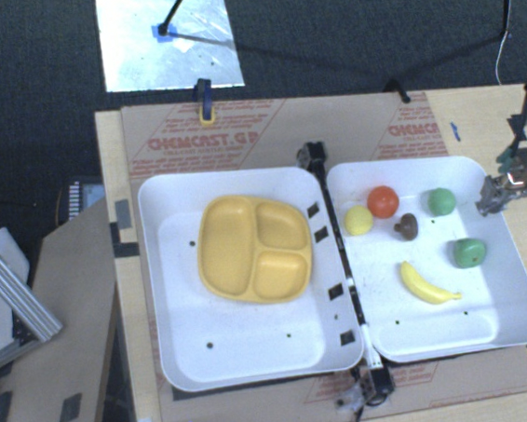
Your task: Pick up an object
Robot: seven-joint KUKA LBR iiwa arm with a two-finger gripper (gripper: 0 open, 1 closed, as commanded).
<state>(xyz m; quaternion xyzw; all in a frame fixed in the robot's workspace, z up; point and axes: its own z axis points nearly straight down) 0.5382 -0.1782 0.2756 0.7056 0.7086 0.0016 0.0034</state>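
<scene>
Two white bins sit side by side on the bench. The left bin (173,290) holds a yellow divided plate (252,248) lying flat near its middle. The right bin (509,315) holds six small things: an orange-red ball (382,200) touching a yellow ball (358,221), a dark brown piece (406,228) just beside them, a green ball (441,201) near the far right corner, a second green fruit (469,251) below it, and a banana (427,284) lying slantwise toward the near side. The gripper (497,192) hangs at the right bin's far right rim, just beside the upper green ball; nothing can be seen in its grasp, and how wide it stands cannot be told.
</scene>
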